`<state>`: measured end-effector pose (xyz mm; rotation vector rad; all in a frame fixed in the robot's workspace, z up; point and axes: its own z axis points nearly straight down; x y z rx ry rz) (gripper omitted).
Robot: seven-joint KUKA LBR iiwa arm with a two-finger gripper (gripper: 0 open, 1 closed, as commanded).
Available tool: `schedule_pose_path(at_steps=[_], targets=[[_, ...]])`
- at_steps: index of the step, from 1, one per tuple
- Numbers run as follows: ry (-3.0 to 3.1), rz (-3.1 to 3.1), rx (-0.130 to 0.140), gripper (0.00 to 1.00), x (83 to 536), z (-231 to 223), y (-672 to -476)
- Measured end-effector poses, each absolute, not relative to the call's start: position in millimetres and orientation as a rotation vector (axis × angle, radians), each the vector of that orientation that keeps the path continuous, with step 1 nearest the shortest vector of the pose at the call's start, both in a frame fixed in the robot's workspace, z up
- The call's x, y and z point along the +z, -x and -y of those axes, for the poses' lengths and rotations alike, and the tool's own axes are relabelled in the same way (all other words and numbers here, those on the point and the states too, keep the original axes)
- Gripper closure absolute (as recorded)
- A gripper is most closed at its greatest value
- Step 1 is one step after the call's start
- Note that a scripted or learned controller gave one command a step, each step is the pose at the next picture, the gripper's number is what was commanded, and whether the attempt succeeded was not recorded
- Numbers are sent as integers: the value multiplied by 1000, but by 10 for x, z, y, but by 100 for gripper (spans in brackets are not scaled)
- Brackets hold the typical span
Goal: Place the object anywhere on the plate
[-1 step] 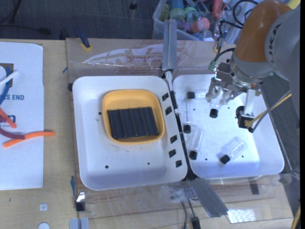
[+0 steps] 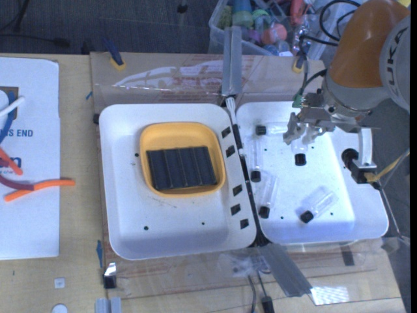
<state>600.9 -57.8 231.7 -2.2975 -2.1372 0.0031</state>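
Observation:
A yellow plate sits in the left bin. A black ridged rectangular block lies flat on it, filling most of its middle. My gripper hangs over the upper part of the right bin, well to the right of the plate. Just below it a small clear vial with a black cap rests on the bin floor. Nothing shows in the gripper's grasp.
Several more clear vials with black caps lie in the right bin, among them one at the front, one near the divider and one at the back. A clear tub of coloured toys stands behind the bins.

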Motion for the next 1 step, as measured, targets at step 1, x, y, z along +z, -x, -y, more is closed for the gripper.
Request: schedule_pose_path(at_steps=[1], targets=[[1940, 2475, -3, 100, 2249, 622, -6315]])
